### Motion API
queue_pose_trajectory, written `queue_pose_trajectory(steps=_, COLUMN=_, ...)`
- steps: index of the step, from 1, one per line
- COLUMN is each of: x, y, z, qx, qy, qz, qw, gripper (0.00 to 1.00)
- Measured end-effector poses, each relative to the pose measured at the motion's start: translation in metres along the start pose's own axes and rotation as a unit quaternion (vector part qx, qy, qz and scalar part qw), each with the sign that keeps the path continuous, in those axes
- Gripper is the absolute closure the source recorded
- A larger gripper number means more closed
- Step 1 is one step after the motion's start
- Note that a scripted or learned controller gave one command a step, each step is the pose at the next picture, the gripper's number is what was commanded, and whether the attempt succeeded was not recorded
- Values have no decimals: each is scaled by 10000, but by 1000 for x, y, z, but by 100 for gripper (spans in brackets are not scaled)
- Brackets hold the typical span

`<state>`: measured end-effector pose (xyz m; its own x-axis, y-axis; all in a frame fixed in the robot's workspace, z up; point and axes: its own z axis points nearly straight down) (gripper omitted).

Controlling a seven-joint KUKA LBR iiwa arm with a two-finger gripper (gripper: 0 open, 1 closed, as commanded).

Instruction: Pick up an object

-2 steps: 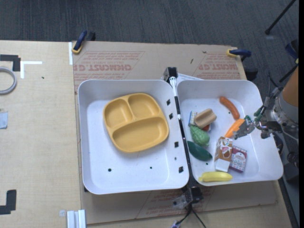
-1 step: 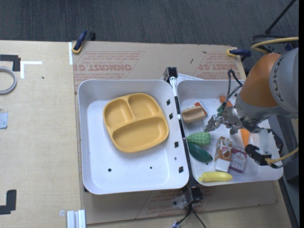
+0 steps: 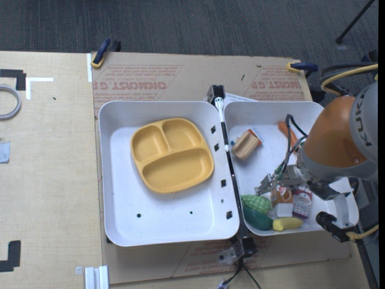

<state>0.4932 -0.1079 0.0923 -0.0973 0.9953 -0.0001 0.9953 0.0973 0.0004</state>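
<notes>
One hand (image 3: pixel 274 185) low in rt bin (image 3: pixel 264 110), just above green toy (image 3: pixel 257 203).

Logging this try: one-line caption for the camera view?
Hand low in the right bin among small items; yellow divided plate in the left bin.

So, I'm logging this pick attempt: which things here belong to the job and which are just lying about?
Job:
hand low over the right bin
bread-like piece
green toy
yellow piece
small carton

Lying about:
yellow divided plate in the left bin
cardboard sheet
blue clamp
</notes>
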Motion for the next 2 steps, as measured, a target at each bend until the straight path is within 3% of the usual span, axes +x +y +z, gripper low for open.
queue_pose_trajectory(steps=1, x=0, y=1, z=-9, qx=-6, qy=0, qz=9, qw=10000, gripper=100)
queue_pose_trajectory(steps=2, x=54, y=19, z=-114, qx=-2, qy=-4, qz=387, qw=9993, gripper=100)
